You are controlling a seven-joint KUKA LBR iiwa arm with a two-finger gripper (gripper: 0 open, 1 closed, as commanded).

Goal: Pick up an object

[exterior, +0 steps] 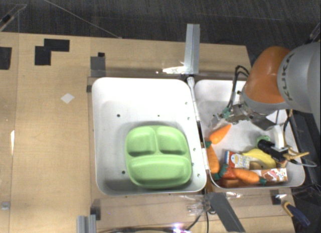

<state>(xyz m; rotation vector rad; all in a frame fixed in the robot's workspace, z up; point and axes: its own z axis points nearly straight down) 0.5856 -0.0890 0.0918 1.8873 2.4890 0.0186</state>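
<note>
My gripper (226, 117) hangs low over the back left part of the right bin (215, 90), under the orange-banded wrist. An orange carrot (219, 134) lies tilted right below it, its upper end touching or nearly touching the gripper tip. Whether the carrot is gripped or just lying under the tip I cannot tell. A second carrot (213, 159) lies along the bin's left wall. At the front of the bin are a small juice box (237, 159), a yellow banana (259, 155), a third carrot (246, 176) and a flat carton (273, 175).
The left bin (108, 126) holds a green divided plate (158, 155) in its front half. A metal post (192, 48) stands behind the wall between the bins. The arm's grey body covers the right bin's back right corner.
</note>
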